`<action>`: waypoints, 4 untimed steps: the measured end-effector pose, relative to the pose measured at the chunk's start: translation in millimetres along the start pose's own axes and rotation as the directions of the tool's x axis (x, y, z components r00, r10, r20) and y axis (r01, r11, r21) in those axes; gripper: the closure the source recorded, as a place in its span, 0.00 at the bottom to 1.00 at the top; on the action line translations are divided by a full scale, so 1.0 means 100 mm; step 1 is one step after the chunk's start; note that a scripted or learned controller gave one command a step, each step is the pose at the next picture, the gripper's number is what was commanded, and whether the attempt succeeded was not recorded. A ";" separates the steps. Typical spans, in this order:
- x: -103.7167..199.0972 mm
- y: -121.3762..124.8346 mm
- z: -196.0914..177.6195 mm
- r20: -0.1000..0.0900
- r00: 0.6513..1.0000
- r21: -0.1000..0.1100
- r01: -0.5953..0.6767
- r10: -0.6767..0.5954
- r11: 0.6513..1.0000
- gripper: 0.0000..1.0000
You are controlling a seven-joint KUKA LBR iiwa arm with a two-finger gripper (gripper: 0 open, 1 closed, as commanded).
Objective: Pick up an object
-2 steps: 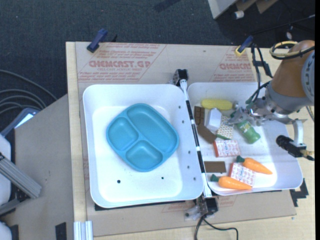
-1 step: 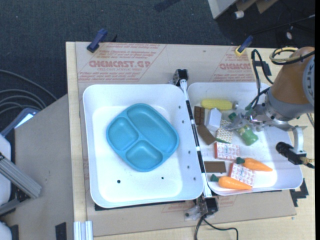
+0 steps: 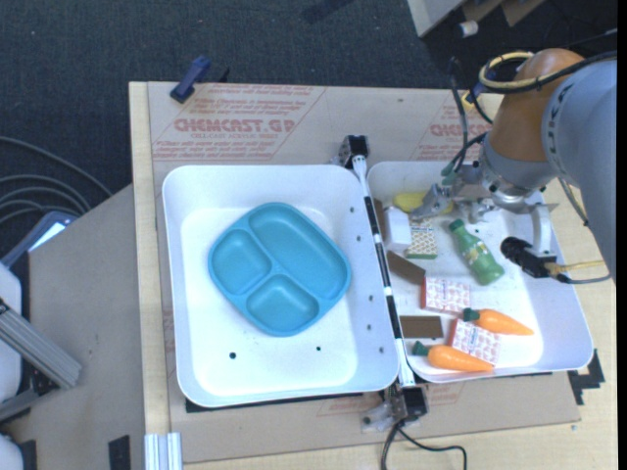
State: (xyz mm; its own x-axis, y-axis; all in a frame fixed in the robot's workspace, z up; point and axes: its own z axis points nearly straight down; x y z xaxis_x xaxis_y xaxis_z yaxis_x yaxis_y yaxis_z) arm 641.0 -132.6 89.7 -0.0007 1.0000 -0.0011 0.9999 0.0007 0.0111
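I see the worktop [image 3: 245, 125] carrying 2 white bins side by side. The left bin [image 3: 186, 292] holds a blue divided plate [image 3: 279, 267] with 3 compartments, lying near its middle. The right bin [image 3: 563, 321] holds the clutter I can choose from: a green bottle [image 3: 477, 256] lying tilted near the bin's middle, a yellow piece [image 3: 409, 202] toward the far left corner, a small checked packet [image 3: 422, 242] just beside it, a brown flat piece [image 3: 405, 265] along the left wall, a patterned packet [image 3: 447, 295] in the middle, and 2 carrots, 1 carrot [image 3: 500, 321] toward the right wall and the other carrot [image 3: 460, 359] at the near edge, with a red-and-white packet [image 3: 477, 341] between them. The arm [image 3: 549, 116] reaches in over the bin's far edge, and the end effector [image 3: 462, 196] hangs just above the bottle's cap end. I cannot tell from here whether it is open or closed, and I see nothing gripped in it.
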 end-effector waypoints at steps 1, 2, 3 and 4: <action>-0.13 -0.43 0.00 0.000 1.000 0.002 -0.001 0.001 1.000 0.00; -0.12 -0.42 -0.10 -0.001 1.000 0.000 -0.001 0.001 1.000 1.00; 0.27 -0.72 -0.44 -0.003 1.000 0.014 0.001 -0.001 1.000 1.00; 0.96 -0.32 -0.96 -0.002 1.000 0.011 0.000 0.000 1.000 1.00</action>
